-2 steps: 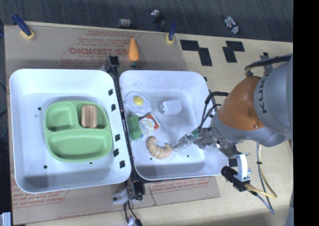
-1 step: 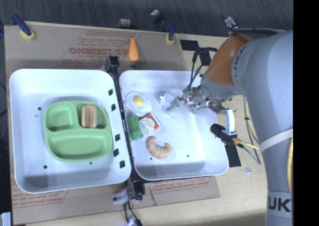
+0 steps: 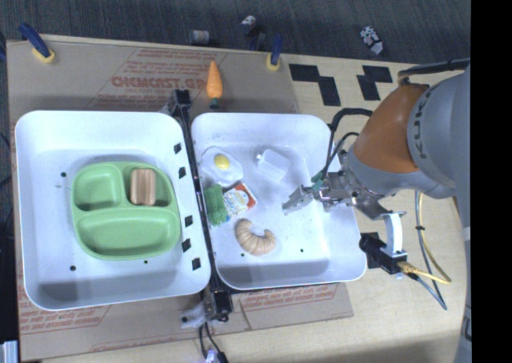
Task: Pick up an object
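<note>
croissant (image 3: 255,239), curved, right bin's (image 3: 320,269) front

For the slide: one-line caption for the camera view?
KUKA arm's gripper hovers over the right bin near a croissant and fried egg; left bin holds a green tray.

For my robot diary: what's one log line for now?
gripper: over right bin, holding nothing | nearest: croissant | task: not done

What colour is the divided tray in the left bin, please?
Light green; the divided tray shows clearly in the camera view.
</note>
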You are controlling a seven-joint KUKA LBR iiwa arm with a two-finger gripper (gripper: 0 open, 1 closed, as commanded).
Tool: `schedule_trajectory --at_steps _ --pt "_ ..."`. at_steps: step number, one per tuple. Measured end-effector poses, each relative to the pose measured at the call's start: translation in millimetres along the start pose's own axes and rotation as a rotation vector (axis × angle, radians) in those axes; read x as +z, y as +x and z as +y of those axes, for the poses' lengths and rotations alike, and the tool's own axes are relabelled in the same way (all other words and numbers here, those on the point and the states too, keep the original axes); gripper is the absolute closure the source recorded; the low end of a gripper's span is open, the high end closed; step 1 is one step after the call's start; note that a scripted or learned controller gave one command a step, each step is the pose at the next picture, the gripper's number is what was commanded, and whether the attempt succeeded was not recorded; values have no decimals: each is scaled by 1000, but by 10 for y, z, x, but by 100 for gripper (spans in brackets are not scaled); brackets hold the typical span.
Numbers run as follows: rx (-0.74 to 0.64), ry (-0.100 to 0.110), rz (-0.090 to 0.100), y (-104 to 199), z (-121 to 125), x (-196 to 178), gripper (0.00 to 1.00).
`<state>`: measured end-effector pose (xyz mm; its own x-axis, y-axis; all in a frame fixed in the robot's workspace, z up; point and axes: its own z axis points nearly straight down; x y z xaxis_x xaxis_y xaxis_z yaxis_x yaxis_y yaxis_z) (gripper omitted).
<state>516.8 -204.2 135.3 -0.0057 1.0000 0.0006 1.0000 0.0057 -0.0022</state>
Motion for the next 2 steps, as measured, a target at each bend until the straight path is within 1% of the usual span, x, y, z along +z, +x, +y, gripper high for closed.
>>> schedule_trajectory --at_steps 1,2 --pt "-1 2 1 322 -408 201 0" --pt "-2 0 1 617 -398 439 0"
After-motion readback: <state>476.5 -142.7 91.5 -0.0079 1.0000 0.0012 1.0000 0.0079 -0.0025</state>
